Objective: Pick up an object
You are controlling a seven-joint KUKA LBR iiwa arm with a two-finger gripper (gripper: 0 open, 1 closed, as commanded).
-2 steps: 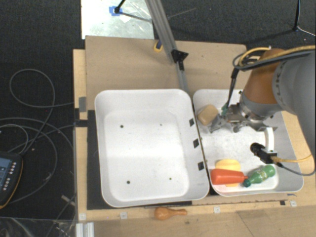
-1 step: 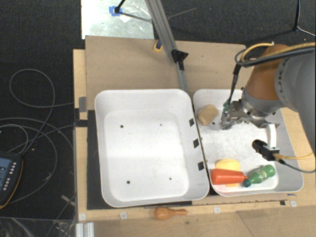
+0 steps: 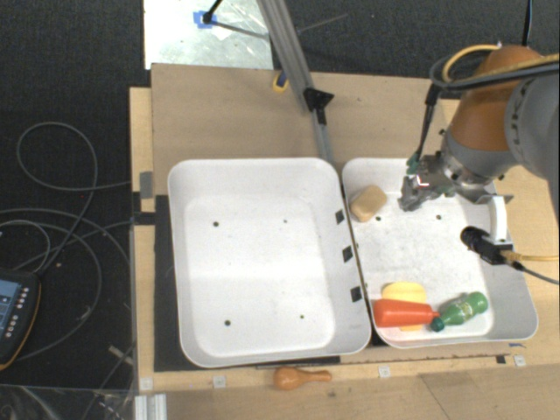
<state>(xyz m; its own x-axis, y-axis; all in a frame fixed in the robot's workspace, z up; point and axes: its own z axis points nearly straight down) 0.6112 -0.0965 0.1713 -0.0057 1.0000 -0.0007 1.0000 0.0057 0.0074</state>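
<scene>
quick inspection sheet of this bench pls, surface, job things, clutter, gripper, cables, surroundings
surface: brown bench bearing the left bin and the right bin side by side.
job's things: in the right bin, a tan block near the far left corner; at the near edge a yellow piece, an orange carrot and a green bottle bunched together.
clutter: a tan pear-shaped toy on the bench in front of the left bin.
grippers: gripper low over the far part of the right bin, just right of the tan block; nothing seen between its fingers.
cables: loose black loops on the dark floor at left; yellow cable on the arm.
surroundings: handheld pendant at left; grey tripod leg.
</scene>
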